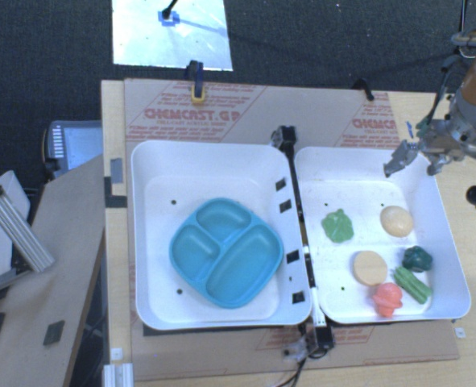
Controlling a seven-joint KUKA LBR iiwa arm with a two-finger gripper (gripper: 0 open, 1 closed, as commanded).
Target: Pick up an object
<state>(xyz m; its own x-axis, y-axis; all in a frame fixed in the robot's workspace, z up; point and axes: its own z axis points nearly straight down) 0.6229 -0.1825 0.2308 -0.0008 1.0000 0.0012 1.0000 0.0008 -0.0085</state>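
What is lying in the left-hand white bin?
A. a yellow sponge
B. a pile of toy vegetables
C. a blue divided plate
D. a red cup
C. The left bin holds a blue divided plate; the small toy foods, such as the green leafy one, lie in the right bin.

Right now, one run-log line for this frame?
stage: approach | end effector: open, above right bin far rim, holding nothing | right bin: six toy foods | left bin: blue divided plate

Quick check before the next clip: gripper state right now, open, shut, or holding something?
Gripper: open, holding nothing, poised over the back edge of the right bin.
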